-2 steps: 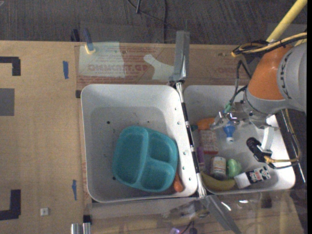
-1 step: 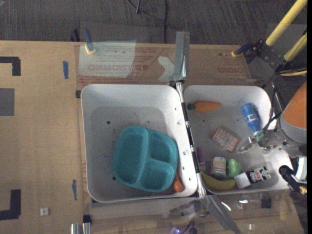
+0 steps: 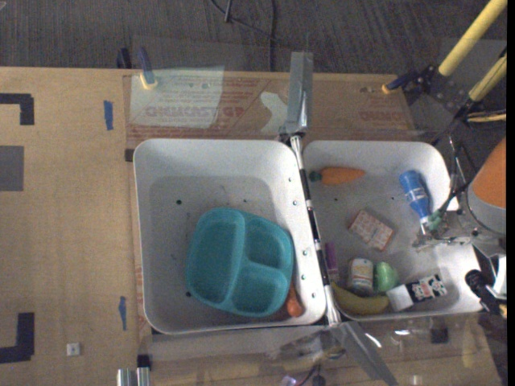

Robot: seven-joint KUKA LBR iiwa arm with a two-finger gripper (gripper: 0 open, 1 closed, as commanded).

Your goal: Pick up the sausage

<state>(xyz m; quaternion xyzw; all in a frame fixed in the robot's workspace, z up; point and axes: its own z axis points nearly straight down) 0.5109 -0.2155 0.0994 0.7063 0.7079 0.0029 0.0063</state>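
Over the right-hand side of the right bin [image 3: 378, 145]: the gripper [image 3: 434, 232], low above the bin floor, just below the blue bottle [image 3: 414, 195] and up-right of the black-and-white carton [image 3: 426, 286]. Too small and cluttered to say whether clenched or released; nothing visibly held. Moving leftward from there: a cracker box [image 3: 371, 229] close by, then a small can [image 3: 361, 274], a green piece [image 3: 387, 276] and a banana [image 3: 359, 301] along the near wall, with a carrot [image 3: 339, 175] at the far wall. Beyond the shared wall, inside the left bin [image 3: 211, 145]: the likeliest sausage [image 3: 294, 305], a small orange-brown piece wedged in the near right corner, between the teal divided plate [image 3: 240, 261] and the bin wall, touching or nearly touching both. So: well apart from the gripper, to its left and nearer the front edge, across the whole right bin and over the divider. Long axis hard to read from so short a visible stub; seems to run roughly along the wall. Probably calls for a long leftward traverse, then a tight descent into that corner, with plate rim and wall crowding either side.
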